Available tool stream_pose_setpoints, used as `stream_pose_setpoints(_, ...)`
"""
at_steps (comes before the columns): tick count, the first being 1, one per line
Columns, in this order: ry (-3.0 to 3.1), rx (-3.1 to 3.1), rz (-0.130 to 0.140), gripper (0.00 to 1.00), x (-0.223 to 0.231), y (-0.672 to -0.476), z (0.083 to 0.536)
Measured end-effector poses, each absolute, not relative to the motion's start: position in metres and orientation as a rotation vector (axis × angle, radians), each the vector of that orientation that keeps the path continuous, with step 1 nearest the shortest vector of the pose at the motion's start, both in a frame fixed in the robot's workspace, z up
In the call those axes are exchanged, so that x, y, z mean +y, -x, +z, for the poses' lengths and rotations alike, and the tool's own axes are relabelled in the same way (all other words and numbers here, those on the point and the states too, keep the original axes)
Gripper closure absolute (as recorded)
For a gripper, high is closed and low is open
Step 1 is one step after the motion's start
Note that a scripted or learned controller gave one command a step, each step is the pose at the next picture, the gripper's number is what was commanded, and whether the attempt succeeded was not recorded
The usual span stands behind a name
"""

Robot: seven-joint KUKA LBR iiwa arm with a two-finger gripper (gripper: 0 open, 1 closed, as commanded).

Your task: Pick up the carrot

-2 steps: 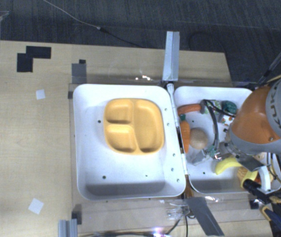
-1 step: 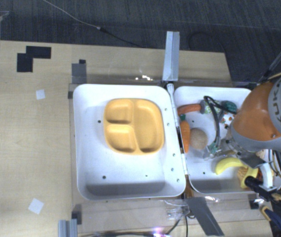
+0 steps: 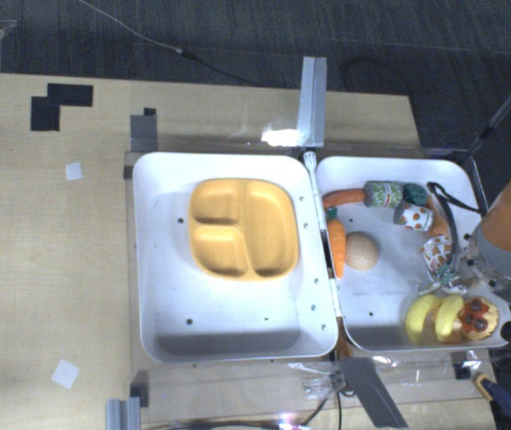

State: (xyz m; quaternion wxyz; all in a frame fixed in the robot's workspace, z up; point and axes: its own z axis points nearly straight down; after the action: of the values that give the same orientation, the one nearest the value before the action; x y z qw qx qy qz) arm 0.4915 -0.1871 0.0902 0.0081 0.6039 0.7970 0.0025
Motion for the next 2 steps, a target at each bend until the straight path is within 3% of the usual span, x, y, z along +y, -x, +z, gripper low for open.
stream_pose_setpoints(1, -2.163, 2.271, 0.008, 1.0, -0.119, -0.515, 0.139)
stream_pose_setpoints(2, -2.398, 2.03, 0.002, 1.0, -0.093, -0.487, 0.108)
